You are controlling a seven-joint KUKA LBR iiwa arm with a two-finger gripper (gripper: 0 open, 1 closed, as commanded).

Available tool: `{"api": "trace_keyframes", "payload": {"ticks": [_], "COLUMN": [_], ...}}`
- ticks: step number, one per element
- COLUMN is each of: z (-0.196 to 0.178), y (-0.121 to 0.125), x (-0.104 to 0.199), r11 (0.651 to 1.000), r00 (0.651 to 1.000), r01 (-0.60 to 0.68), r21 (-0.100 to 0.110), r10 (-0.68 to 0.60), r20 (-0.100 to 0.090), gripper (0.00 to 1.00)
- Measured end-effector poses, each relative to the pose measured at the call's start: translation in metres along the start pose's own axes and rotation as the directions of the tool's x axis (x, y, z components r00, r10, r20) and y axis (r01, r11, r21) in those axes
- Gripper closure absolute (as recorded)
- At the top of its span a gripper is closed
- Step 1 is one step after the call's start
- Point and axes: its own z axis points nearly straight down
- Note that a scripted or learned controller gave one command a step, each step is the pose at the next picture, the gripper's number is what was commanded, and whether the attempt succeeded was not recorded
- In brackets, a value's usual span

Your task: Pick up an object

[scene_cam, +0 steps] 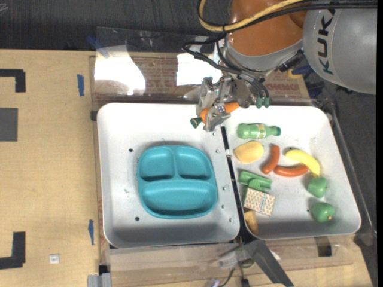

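Carrot (210, 113), a small orange toy with a green tip, sits clamped between the fingers (208, 100) of the gripper (216, 107), or so we read it, since the parts blur together at that spot; it hangs above the far end of the seam where the two bins meet. We see the arm (269, 17) reaching in from the right, its orange band bulking large at the top of the view with the grey link (350, 37) beside it, the wrist pointing down over the bins' far edge. On the desk (42, 160), the left bin (114, 130) holds a teal divided tray (176, 180) lying flat near its middle. The right bin (323, 124) holds a green bottle (258, 131) lying on its side at the far end, a yellow lemon-like piece (249, 152) just below it, a red sausage (270, 158) beside a second red one (291, 171), and a banana (303, 160) touching that second one. Nearer us lie a green leafy piece (255, 180), a patterned cracker packet (260, 202), and two green peppers (317, 186) toward the right wall.
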Motion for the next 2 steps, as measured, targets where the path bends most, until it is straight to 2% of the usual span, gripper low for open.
{"api": "trace_keyframes", "payload": {"ticks": [1, 2], "z": [0.000, -0.013], "y": [-0.032, -0.030], "x": [-0.020, -0.022], "r11": [0.981, 0.981], "r00": [0.981, 0.981], "r01": [0.196, 0.195], "r21": [0.001, 0.002], "r10": [-0.196, -0.195], "r20": [0.000, 0.013], "gripper": [1.00, 1.00]}}
